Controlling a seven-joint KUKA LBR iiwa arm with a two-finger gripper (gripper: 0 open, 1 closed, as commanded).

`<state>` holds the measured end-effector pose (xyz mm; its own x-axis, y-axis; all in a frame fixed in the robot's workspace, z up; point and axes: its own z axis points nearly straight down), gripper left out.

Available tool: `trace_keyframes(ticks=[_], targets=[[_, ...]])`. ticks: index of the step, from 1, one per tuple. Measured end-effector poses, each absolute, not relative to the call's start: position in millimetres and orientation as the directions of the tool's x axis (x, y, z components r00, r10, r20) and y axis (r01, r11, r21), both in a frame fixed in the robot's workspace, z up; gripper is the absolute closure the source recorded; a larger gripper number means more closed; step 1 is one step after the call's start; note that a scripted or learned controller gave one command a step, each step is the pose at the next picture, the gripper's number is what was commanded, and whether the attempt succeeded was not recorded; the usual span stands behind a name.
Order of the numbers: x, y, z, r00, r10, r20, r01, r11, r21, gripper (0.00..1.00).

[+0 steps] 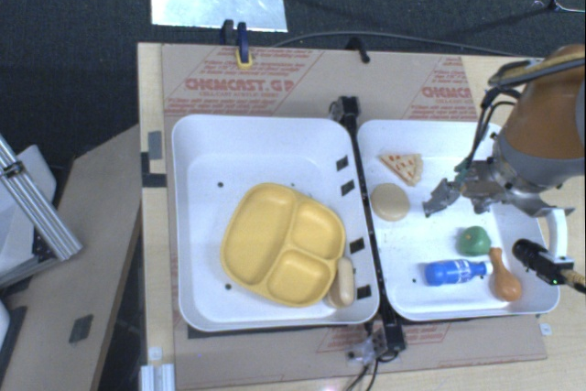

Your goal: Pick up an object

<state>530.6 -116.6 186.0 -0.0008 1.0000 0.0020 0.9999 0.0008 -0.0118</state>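
The right bin [430,307] holds several small objects. A pizza slice [403,167] lies at the back, with a round beige piece [390,201] just in front of it by the divider. A green rounded object [474,241], a blue bottle [455,272] lying on its side and a tan drumstick [504,279] sit nearer the front. My gripper [440,197] hangs over the middle of this bin, right of the beige piece and up-left of the green object, with nothing seen in its grasp.
The left bin [197,197] contains a yellow divided plate [284,243] with a pale bun-like piece [342,281] at its right edge. The grey and orange arm [540,128] covers the right bin's far right side. A black part [540,261] juts over the front right corner.
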Motion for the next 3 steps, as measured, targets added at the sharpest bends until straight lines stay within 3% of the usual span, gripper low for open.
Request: trace_keyframes(ticks=[1,3], targets=[[533.7,-116,193,-0.004,1.0,0.0,1.0,0.004,0.001,0.0],[541.6,-114,97,-0.001,1.0,0.0,1.0,0.001,-0.002,0.0]])
